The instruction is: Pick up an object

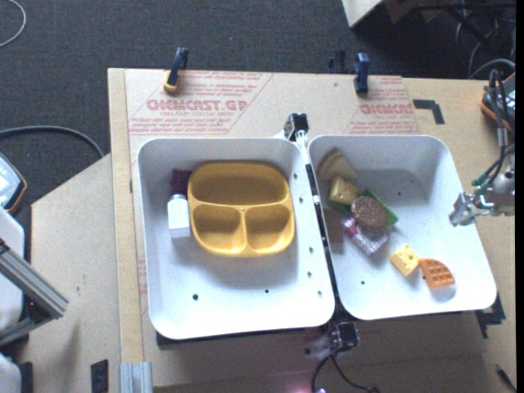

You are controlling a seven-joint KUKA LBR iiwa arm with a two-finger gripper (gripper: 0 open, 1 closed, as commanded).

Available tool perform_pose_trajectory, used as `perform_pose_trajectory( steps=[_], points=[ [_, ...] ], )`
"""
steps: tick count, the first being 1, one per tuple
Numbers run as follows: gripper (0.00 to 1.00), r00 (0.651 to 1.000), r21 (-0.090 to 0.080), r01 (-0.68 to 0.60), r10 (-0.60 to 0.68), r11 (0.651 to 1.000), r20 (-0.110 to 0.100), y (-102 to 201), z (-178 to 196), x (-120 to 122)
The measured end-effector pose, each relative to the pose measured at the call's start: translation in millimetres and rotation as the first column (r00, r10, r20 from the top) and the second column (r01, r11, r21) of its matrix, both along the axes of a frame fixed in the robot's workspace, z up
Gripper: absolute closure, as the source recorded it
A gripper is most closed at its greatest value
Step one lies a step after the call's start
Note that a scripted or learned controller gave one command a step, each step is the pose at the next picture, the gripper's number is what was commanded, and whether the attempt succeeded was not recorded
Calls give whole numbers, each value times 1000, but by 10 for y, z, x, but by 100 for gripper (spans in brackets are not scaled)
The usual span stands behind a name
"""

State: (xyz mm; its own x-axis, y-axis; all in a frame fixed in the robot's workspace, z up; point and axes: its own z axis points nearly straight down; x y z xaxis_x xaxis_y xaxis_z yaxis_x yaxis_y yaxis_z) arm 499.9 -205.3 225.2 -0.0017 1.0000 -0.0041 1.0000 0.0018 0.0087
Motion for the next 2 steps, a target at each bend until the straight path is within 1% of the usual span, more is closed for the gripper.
perform_pose_trajectory(
  steps=[1, 2],
  points=[
    [100, 1000, 2, 0, 0, 1000, -5, -2, -3, 7],
    [100, 1000, 5, -4, 4, 1000, -6, 498, 97, 65]
  ],
)
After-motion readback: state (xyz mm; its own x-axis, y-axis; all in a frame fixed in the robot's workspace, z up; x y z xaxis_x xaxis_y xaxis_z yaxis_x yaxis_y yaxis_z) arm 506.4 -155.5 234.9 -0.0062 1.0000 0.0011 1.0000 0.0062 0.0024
